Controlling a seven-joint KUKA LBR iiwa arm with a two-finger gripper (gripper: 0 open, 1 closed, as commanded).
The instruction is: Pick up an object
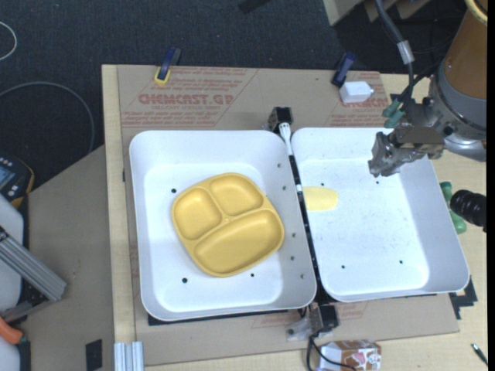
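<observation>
Gripper (384,163) hovering over the upper part of the right bin (402,273), nothing visibly between the fingers; can't tell whether jaws are spread or closed from this angle. Two candidates: small pale yellow piece (320,199) lying flat in the right bin, just beside its left wall, and a yellow divided plate (227,222) filling the middle of the left bin (155,284). Small piece looks like the nearer target, probably the step in hand: shift toward the left wall, descend square over it, close across the short side. Looks thin and flat, so likely hard to get fingers under; go right down to the floor. Wall and the black clip (280,117) on the divider between bins crowd the left finger. Plate: wide, shallow, poor pinch except on the rim. White block (356,92) and blue clamps (166,64) on the board behind, well apart.
</observation>
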